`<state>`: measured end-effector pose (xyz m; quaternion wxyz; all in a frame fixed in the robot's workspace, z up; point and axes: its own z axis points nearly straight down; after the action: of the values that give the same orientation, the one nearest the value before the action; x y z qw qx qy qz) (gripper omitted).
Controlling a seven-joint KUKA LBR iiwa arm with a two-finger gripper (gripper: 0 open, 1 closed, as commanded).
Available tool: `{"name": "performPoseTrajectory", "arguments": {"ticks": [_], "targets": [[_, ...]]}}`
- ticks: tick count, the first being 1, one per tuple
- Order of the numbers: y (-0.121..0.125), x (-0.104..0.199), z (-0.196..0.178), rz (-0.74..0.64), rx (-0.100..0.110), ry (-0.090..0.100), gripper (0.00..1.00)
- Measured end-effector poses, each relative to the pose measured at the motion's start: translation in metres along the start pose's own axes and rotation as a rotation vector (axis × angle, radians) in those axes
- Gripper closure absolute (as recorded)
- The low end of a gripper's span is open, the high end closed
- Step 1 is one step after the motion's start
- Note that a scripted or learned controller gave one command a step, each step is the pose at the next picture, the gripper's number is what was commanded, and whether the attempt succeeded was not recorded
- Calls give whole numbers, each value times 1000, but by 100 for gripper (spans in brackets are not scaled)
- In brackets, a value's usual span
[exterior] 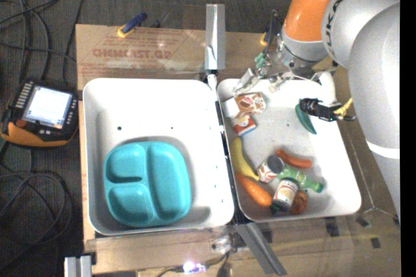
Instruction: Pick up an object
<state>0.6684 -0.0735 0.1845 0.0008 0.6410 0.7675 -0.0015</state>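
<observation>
Two white bins sit side by side; the left bin (91, 139) holds a teal divided tray (148, 183); the right bin (338, 165) holds the loose items. The gripper (263, 77) hovers at that bin's far rim, above a small printed carton (248, 106); its mechanism is blurred, and whether it is parted or closed cannot be told; nothing is seen clamped in it. A banana (242, 162), carrot (255, 191), red sausage (294, 158) and small bottle (285, 194) crowd the near end, overlapping; a dark green item (307, 114) lies apart, its form unclear.
</observation>
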Motion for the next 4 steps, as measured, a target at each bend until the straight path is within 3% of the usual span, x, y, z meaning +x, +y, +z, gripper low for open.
{"name": "performPoseTrajectory", "arguments": {"ticks": [1,2,3,4], "targets": [[1,2,-92,-258,-2,-2,0],[-20,-39,73,-486,-1,2,0],[-50,-71,44,-447,-2,2,0],[-29,-103,-29,-414,-4,1,0]]}}
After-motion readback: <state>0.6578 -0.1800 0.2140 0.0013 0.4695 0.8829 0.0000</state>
